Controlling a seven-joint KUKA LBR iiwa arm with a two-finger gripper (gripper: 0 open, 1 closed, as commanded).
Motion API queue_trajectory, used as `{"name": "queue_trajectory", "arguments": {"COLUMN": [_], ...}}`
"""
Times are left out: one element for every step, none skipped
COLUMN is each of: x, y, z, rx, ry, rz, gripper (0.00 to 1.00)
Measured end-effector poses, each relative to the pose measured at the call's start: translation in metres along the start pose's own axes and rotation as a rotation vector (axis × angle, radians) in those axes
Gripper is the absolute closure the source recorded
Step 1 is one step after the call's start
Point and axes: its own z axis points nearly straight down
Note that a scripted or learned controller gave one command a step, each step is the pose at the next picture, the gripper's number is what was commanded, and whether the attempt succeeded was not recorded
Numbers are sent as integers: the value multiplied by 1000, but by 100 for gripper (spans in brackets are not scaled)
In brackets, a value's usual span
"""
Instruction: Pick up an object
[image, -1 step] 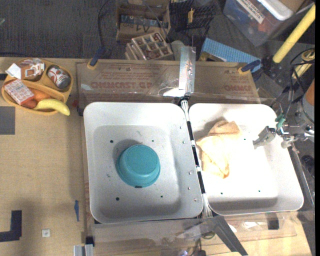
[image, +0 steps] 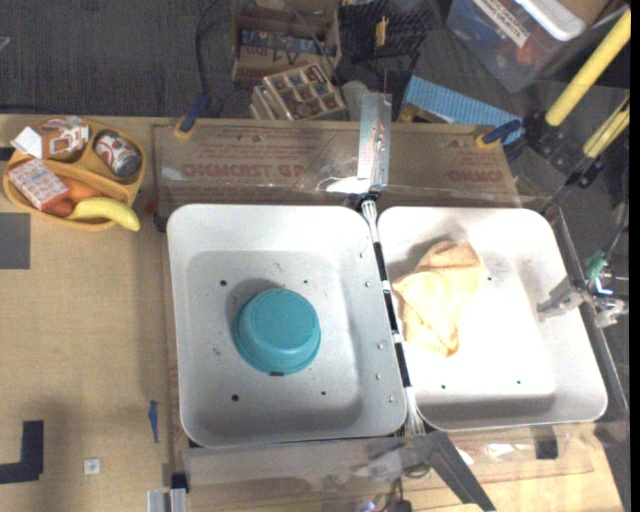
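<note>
Teal bowl (image: 278, 331) upside down on the floor of the white bin on the view's left (image: 200, 240), a little left of centre and clear of all four walls. Pale yellow cloth (image: 438, 295) crumpled in the white bin on the view's right (image: 560, 400), bunched against the left wall beside the seam where the two bins meet, with its far end reaching toward the back wall. Bowl and cloth well apart, the seam between them. Neither object lifted, both resting on the bin floors. Small grey metal piece (image: 575, 296) at the right bin's outer rim, too indistinct to identify. Orange tray (image: 20, 190) on the wooden bench (image: 80, 350) at far left, holding a banana (image: 105, 211) and small packets. Brown cardboard (image: 260, 160) lying flat behind both bins.
</note>
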Motion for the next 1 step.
{"name": "queue_trajectory", "arguments": {"x": [-1], "y": [1], "z": [-10], "rx": [-3], "ry": [-1], "rz": [2], "gripper": [100]}}
